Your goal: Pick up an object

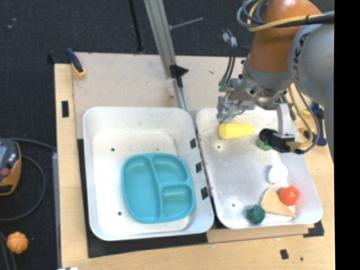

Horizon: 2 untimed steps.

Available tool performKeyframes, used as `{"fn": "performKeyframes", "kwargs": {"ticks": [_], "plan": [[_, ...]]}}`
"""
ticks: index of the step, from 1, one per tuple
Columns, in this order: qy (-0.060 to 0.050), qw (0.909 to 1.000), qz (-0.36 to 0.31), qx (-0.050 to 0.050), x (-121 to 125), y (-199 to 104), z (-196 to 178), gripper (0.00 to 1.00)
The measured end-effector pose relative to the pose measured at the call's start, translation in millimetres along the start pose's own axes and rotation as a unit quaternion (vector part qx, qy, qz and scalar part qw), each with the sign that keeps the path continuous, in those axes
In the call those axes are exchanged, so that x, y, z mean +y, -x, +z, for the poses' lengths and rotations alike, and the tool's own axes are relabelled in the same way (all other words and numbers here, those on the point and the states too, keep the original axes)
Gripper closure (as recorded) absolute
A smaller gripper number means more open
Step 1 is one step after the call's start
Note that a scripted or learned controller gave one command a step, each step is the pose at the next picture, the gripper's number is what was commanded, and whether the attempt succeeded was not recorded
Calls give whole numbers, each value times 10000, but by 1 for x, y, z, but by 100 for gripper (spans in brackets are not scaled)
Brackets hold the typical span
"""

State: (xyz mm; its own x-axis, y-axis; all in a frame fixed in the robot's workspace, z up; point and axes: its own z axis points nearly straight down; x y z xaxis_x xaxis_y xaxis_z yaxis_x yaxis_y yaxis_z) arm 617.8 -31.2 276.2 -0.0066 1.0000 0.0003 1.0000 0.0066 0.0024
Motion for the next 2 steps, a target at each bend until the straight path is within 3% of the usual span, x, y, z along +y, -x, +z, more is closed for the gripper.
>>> {"fn": "performKeyframes", "kwargs": {"ticks": [2], "plan": [[-5, 10000, -3, 0, 28, -112, 33, 100]]}}
